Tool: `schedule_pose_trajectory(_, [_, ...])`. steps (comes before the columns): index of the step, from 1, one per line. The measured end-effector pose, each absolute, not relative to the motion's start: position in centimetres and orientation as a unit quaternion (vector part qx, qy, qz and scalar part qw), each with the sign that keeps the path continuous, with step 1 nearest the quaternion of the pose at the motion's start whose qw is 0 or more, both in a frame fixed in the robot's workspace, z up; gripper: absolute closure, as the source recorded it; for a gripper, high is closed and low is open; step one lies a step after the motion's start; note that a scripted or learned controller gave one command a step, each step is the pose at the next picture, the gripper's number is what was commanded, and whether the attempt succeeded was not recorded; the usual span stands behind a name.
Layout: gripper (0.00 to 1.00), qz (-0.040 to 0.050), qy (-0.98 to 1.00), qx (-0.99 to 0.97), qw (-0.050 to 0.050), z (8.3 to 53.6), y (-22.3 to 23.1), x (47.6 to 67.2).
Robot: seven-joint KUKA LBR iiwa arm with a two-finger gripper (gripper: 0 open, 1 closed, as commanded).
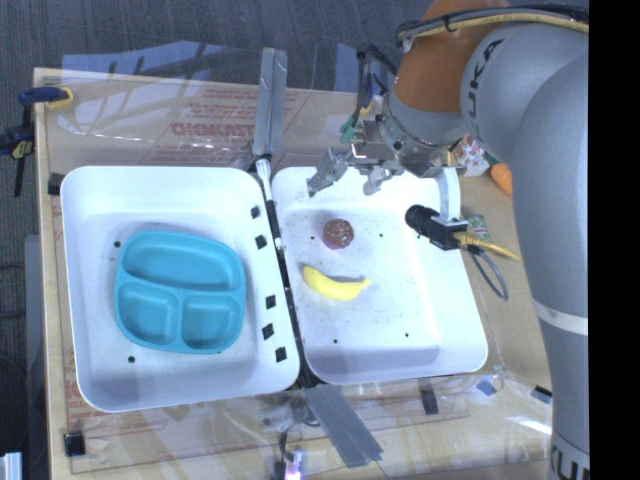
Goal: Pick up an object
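Observation:
A yellow banana (335, 284) lies in the middle of the right bin (455, 343). Just behind it sits a small dark reddish-brown round object (338, 233). My gripper (349, 179) hangs over the bin's far edge, above and behind the round object, with its two fingers spread apart and nothing between them. A blue divided plate (180, 290) rests in the left bin (90, 368).
A black cylindrical part with cables (436, 226) juts over the right bin's right side. The grey arm (540, 108) fills the right of the view. A grey divider bar (268, 103) stands behind the gap between the bins. An orange object (501, 177) lies beyond the right bin.

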State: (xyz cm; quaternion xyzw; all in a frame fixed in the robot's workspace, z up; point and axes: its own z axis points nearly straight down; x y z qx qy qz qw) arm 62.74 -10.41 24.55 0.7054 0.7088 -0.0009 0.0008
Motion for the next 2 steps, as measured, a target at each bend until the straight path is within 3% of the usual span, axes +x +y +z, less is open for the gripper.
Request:
schedule_pose_trajectory(1, [0.0, -0.0027, 0.706, 0.708, -0.002, 19.0, 0.0, 63.4])
schedule_pose_trajectory(2, [0.0, -0.0033, 0.714, 0.7, -0.002, 19.0, 8.5, 61.3])
